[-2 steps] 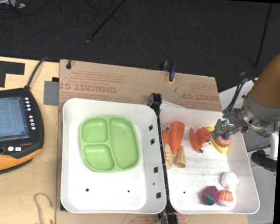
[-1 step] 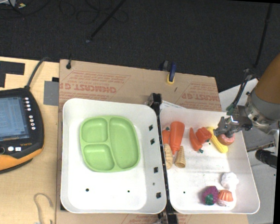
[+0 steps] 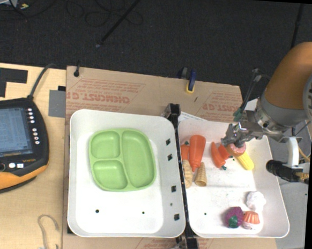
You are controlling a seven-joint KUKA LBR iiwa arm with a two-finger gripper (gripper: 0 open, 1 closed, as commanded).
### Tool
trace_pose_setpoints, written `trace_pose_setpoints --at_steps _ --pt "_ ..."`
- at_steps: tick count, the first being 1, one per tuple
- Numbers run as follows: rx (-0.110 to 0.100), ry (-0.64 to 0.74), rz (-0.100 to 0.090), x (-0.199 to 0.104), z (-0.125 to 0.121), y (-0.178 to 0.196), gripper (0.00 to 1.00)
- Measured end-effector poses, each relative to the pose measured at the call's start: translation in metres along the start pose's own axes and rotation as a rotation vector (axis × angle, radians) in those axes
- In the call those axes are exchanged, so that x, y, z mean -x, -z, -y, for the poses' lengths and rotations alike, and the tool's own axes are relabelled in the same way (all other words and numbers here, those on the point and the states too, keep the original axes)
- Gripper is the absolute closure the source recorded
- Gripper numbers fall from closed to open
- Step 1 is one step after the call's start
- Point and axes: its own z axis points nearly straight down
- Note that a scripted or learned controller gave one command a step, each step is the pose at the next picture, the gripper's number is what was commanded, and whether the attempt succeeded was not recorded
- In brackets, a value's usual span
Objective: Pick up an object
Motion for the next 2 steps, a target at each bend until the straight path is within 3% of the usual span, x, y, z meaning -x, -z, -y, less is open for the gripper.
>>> trace_pose_setpoints --at_steps 2 --pt "-0.001 0.000 0.000 -0.105 -0.028 -0.006 1.00"
